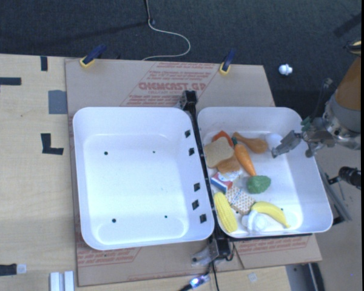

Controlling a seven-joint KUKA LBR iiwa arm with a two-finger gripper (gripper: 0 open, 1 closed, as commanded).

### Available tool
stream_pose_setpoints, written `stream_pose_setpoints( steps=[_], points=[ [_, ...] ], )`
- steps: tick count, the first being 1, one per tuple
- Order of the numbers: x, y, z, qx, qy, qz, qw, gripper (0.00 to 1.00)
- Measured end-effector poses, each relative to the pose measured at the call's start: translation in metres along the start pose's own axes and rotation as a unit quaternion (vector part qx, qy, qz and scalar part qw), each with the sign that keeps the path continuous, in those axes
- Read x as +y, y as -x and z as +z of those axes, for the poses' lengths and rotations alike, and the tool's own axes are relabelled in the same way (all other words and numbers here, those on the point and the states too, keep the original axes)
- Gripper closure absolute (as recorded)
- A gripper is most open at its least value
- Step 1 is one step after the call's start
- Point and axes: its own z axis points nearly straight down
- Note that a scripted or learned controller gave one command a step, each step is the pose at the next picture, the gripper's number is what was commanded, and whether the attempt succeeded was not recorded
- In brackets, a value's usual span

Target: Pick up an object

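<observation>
The gripper hovers over the right bin's upper right part, fingers spread with nothing between them. Below and left of it lie a carrot, bread slice, green lump, corn cob and banana. The left bin adjoins on the worktop.

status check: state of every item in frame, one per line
pincer: above the right bin, nothing between its fingers
carrot: lying in the right bin, tilted
banana: lying at the near edge of the right bin
corn cob: lying by the divider
green item: resting mid-bin
bread slice: lying flat
right bin: holds all the toys
left bin: sitting beside it
</observation>
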Motion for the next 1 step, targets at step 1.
stream_pose_setpoints(
  steps=[1],
  points=[
    [0.0008, -0.1130, 0.1262, 0.001, 0.001, -0.004, 1.0000, 0.00]
  ],
)
